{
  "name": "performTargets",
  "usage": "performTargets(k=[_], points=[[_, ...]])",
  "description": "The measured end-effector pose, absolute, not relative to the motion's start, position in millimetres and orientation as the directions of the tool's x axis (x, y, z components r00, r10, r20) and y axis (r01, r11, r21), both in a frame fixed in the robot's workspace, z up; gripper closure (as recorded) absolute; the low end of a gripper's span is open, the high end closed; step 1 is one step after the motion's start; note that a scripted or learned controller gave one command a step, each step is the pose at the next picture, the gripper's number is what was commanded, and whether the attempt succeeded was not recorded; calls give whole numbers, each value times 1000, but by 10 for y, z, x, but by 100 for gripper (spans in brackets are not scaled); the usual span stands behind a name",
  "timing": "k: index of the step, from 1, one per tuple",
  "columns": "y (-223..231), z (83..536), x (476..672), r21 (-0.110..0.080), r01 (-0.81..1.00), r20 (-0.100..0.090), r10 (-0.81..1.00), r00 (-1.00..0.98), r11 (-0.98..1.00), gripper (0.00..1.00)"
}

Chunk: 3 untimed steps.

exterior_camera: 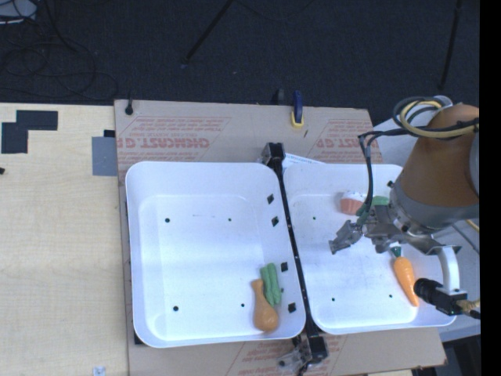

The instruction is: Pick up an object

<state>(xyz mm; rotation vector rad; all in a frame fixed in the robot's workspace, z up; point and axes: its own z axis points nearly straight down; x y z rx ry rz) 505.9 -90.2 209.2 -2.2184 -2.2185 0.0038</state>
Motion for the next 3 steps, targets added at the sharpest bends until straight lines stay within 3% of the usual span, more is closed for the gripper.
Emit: performTargets(k=[1, 2, 3], points=[[-1276, 839, 5260, 1, 1000, -1, 1000, 2, -2, 0], [-1290, 982, 5249, -3, 1000, 2, 1000, 9, -9, 100], [-1965, 890, 4750, 0, 1000, 0, 1000, 4, -4, 100]])
